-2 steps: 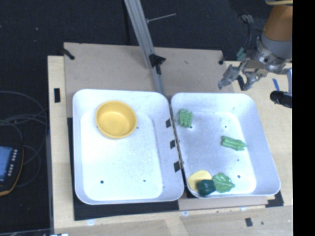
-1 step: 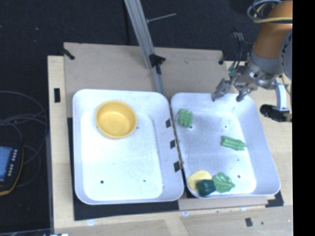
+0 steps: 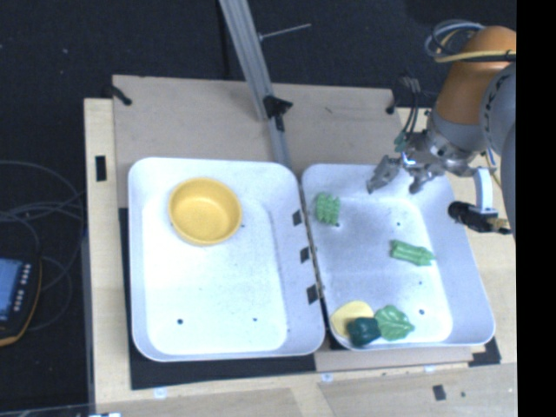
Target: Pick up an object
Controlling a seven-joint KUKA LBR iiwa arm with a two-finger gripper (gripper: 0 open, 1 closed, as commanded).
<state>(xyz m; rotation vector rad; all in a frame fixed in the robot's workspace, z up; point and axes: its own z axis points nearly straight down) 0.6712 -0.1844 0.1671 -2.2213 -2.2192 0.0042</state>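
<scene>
I see the table (image 3: pixel 200 115) with two white bins. The left bin (image 3: pixel 217 320) holds a yellow bowl (image 3: pixel 205 210). In the right bin (image 3: pixel 434 259) lie green pieces (image 3: pixel 411 252) and a yellow piece (image 3: pixel 347 311). The hand (image 3: pixel 398 179) hovers over its far edge, fingers spread wide, holding nothing. I can read no writing.

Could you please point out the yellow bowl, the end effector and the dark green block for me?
yellow bowl (image 3: pixel 205 210): camera view, inner floor.
end effector (image 3: pixel 400 178): camera view, midway between fingertips.
dark green block (image 3: pixel 363 330): camera view, top face.
</scene>
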